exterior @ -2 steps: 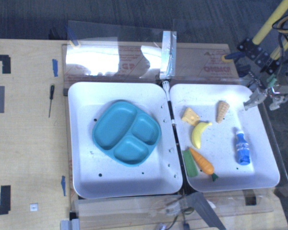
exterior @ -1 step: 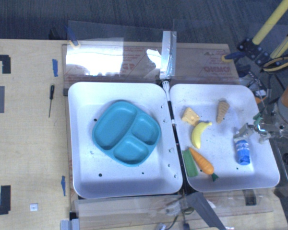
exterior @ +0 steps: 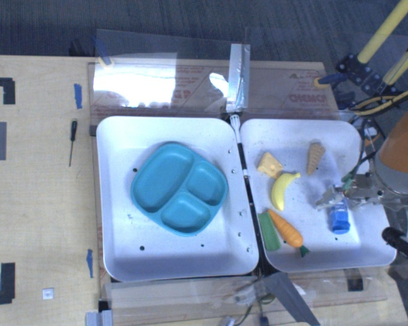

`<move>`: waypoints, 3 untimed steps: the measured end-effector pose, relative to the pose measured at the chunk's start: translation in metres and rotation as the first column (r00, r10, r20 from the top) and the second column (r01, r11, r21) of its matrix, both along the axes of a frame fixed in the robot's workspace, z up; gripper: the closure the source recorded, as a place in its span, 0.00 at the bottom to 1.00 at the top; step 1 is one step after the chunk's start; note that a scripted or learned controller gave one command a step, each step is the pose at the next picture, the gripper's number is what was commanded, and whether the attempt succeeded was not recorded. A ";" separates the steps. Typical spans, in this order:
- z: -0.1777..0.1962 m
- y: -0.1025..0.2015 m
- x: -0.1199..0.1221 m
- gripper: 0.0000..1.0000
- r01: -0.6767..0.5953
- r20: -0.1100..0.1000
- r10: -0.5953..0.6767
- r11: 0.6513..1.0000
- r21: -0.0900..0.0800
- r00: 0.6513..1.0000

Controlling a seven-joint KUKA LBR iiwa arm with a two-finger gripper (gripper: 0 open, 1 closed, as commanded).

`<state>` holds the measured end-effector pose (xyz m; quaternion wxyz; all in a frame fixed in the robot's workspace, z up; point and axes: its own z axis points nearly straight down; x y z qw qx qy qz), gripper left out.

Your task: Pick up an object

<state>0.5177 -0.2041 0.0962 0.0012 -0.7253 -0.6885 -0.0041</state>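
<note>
The right bin holds several small items. There is a yellow banana, an orange carrot beside a green piece, a yellow cheese wedge, a tan ice-cream cone and a small blue object. My gripper reaches in from the right and sits low over the bin's right half. It is just above the blue object and appears to touch its top edge. Nothing is lifted off the bin floor.
The left bin holds a blue divided plate. A raised divider runs between the two bins. A clear plastic sheet and a metal bracket stand behind them. Cables and a yellow strut crowd the upper right.
</note>
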 end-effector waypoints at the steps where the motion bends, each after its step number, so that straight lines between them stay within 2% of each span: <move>1: 0.009 -0.003 -0.001 1.00 0.003 0.001 -0.003 1.000 -0.006 1.000; 2: 0.139 0.040 -0.036 1.00 -0.106 0.005 0.106 0.994 -0.010 0.994; 3: 0.138 0.075 -0.011 1.00 -0.080 -0.003 0.080 0.997 -0.008 0.997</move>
